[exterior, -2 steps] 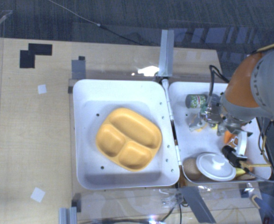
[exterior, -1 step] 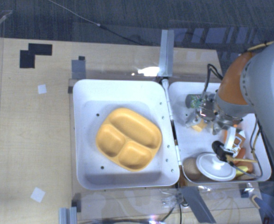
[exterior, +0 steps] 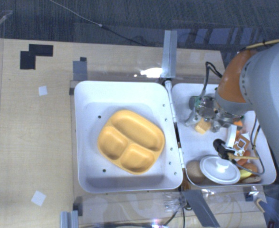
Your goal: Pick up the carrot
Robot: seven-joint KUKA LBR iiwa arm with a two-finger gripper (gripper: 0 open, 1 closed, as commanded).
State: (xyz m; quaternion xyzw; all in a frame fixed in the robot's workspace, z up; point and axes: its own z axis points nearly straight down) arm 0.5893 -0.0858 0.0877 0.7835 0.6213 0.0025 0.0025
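Over the right bin (exterior: pixel 189 141), the gripper (exterior: pixel 206 118) hangs low beside a small yellow block (exterior: pixel 202 126); its state cannot be determined. Carrot (exterior: pixel 248 164) lies at the near right corner, among clutter beside the white lid (exterior: pixel 219 169).

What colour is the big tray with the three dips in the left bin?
Yellow. The divided tray shows plainly in the camera view.

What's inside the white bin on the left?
In the left white bin lies a yellow plastic tray with three hollows, tilted a little. Whatever is under the tray is covered.
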